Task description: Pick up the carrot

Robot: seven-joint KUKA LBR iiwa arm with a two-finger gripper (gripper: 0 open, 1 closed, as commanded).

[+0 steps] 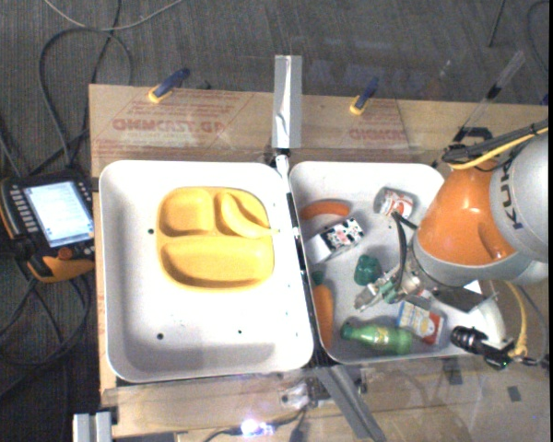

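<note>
Several items crowd the carrot [323,308]: green bottle [380,337], hand [376,295] above, grip state unclear.

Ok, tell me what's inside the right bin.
The right bin holds a carrot by its left wall, a green bottle, a small green item, a can and small packets. The arm covers its right part.

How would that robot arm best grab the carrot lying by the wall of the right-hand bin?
Probably from straight above, at the middle of the carrot. It lies flat and lengthwise against the left wall of the right bin, so the hand should close along that wall's line; the wall side leaves little room.
</note>
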